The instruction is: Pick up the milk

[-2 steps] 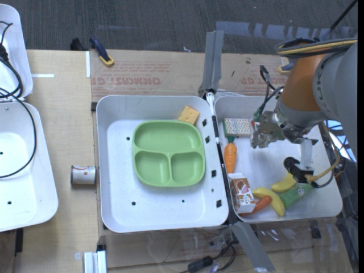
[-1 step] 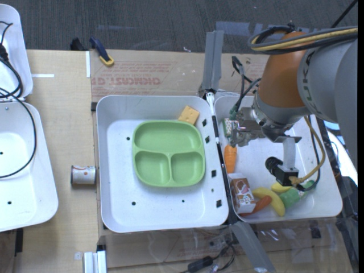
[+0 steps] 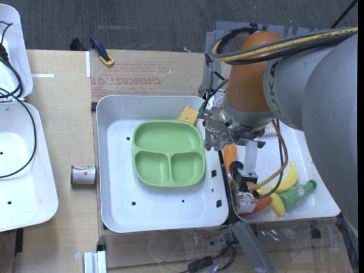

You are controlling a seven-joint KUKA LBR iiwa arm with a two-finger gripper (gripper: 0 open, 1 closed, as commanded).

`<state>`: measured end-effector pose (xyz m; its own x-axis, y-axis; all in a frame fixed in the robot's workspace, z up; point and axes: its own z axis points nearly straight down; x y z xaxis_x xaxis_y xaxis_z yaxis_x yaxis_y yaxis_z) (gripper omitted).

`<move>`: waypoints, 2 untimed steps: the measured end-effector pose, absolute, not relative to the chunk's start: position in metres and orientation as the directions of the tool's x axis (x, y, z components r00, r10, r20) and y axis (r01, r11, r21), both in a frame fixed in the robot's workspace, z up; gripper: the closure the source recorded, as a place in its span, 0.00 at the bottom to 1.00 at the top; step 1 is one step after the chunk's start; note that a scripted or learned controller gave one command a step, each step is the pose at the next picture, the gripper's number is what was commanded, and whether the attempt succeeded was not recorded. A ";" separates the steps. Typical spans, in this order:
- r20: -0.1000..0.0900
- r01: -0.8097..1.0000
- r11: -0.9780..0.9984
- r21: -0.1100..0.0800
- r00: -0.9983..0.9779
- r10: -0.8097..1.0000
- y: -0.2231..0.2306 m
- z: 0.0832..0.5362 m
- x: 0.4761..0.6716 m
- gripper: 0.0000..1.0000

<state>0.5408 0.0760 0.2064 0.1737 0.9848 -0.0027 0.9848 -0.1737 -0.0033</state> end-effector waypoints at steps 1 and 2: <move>-0.002 0.997 -0.079 -0.005 0.079 0.997 0.101 0.219 0.481 1.00; 0.000 0.972 0.233 -0.004 -0.233 0.973 0.056 0.190 0.477 1.00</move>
<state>0.4774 0.0561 0.1903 -0.2329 0.9725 -0.0003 0.9725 0.2329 -0.0042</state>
